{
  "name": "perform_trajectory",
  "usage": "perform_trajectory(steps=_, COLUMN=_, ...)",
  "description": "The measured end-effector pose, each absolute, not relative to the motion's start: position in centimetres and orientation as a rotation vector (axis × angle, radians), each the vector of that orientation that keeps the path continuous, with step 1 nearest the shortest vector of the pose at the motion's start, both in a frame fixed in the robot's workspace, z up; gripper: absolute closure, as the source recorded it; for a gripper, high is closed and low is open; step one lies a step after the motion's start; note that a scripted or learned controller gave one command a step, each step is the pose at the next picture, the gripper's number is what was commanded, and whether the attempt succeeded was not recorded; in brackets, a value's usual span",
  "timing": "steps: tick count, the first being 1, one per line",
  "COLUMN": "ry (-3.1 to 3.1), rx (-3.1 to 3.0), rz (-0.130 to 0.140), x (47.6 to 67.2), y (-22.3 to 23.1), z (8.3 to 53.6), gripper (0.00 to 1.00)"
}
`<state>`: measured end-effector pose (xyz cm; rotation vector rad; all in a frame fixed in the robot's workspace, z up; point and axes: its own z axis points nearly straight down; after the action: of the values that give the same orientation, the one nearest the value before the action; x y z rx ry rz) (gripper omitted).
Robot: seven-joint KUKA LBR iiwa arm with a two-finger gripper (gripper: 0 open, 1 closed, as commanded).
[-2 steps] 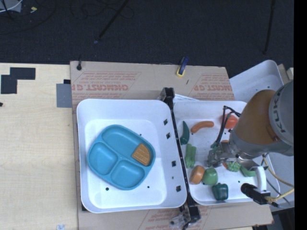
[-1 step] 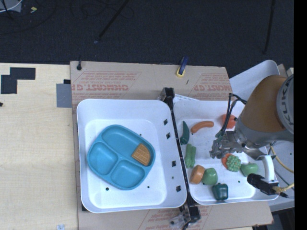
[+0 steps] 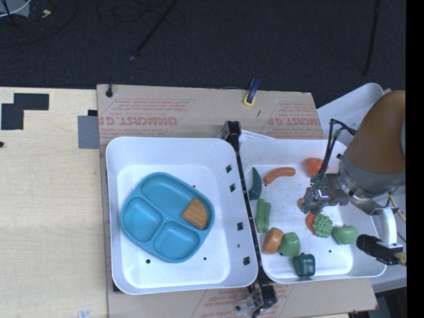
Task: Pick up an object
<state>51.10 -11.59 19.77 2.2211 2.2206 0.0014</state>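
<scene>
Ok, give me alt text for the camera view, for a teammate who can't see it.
The arm's gripper hovers low in the right bin, just above a bumpy green toy, among scattered toy foods including an orange sausage and a dark green pepper. The left bin holds a blue divided plate with a small waffle piece on it.

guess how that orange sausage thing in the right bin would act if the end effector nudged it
The orange sausage looks like smooth moulded plastic, so probably stiff, light and a bit slippery. Its long rounded, slightly curved shape suggests it would roll or pivot rather than slide straight.
</scene>
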Motion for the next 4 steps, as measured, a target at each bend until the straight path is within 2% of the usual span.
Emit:
perform_trajectory(steps=1, ry=2.221, rx=2.221, rz=0.002, x=51.2, y=-11.7, z=22.9, gripper=1.0)
perform_trajectory(steps=2, ry=2.231, rx=2.219, rz=0.0, x=50.3, y=-5.4, z=23.2, gripper=1.0)
perform_trajectory(steps=4, ry=2.231, rx=2.219, rz=-0.003, x=47.1, y=5.6, z=23.3, gripper=1.0)
